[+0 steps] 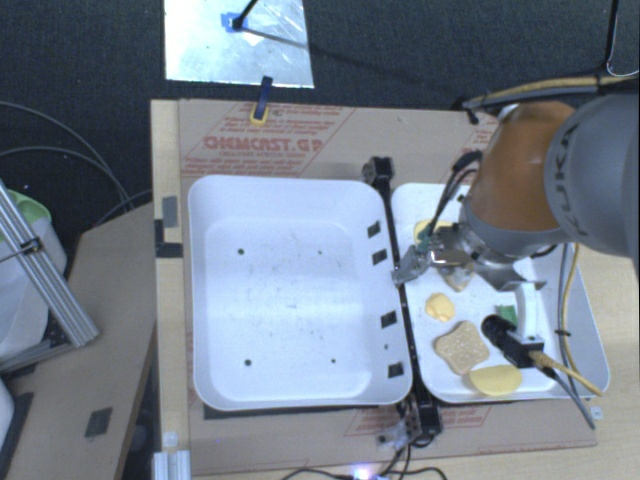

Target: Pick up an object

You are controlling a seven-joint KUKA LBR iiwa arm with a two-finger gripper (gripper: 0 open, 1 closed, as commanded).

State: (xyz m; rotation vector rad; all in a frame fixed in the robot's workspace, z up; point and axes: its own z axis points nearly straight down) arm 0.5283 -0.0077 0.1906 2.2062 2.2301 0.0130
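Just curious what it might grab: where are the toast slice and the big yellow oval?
toast slice (461,347), camera view, centre of its face.
yellow oval (495,380), camera view, middle of its top.

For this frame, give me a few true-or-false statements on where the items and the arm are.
1. The toast lies in the right bin. True.
2. The arm hangs over the left bin. False: it is over the right bin, with the gripper near the divider.
3. A yellow piece lies beside the toast at the bin's near edge. True.
4. The gripper holds the toast. False: the toast lies on the bin floor, apart from the gripper.
5. A small yellow bit lies between the gripper and the toast. True.
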